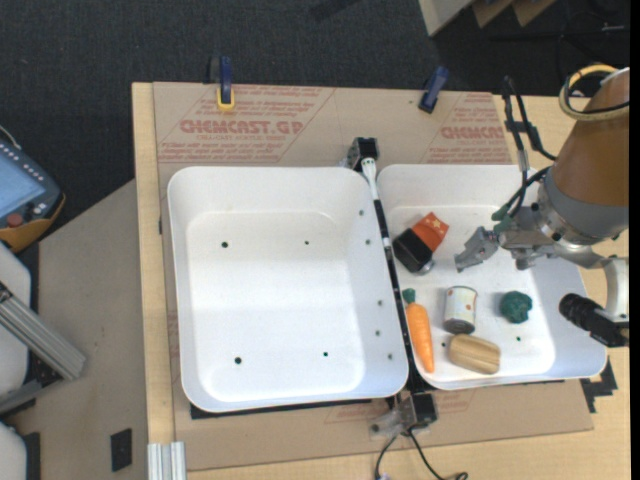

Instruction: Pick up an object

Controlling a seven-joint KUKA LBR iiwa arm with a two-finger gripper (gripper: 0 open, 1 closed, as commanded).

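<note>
My one camera looks down at a slant on both bins (190, 268) (arm (590, 168) entering from the right).

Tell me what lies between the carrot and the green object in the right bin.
In the camera view, a small can lies between the carrot and the green object, with bare white bin floor on either side of it.

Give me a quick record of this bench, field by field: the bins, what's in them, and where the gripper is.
left bin: bare white floor
right bin: holds five things
carrot: along the divider side
can: middle, on its side
wooden block: near front edge
green object: right of the can
black and orange object: toward the back
gripper: over the right bin, holding nothing visible
</note>
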